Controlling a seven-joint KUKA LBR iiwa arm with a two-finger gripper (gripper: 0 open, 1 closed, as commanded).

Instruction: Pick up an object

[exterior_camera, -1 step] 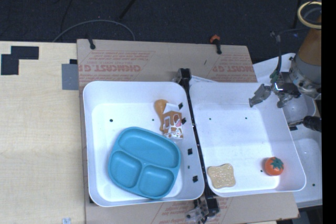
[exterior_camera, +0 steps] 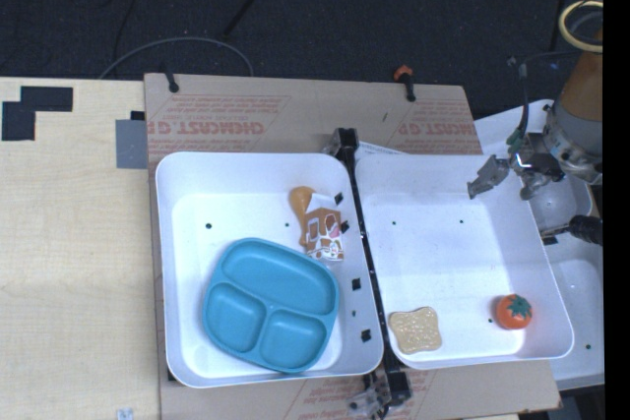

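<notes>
The right bin [exterior_camera: 463, 241] holds a tan toast-shaped piece [exterior_camera: 415, 330] near its front left corner and a small orange tomato-like toy [exterior_camera: 513, 311] near its front right. In the left bin [exterior_camera: 187, 211] lie a blue divided plate [exterior_camera: 271, 304], a brown-orange toy piece [exterior_camera: 301, 201] and a small brown-and-white patterned item [exterior_camera: 324, 236] beside the plate's far edge. My gripper [exterior_camera: 504, 188] hovers over the right bin's far right corner, well behind the tomato toy. Its fingers [exterior_camera: 483, 181] are spread open with nothing between them.
A black divider [exterior_camera: 356, 251] runs between the two bins. Cardboard [exterior_camera: 295, 118] lies under the bins, with a light wooden bench top [exterior_camera: 69, 241] to the left. White equipment [exterior_camera: 581, 241] sits just right of the right bin, under the arm.
</notes>
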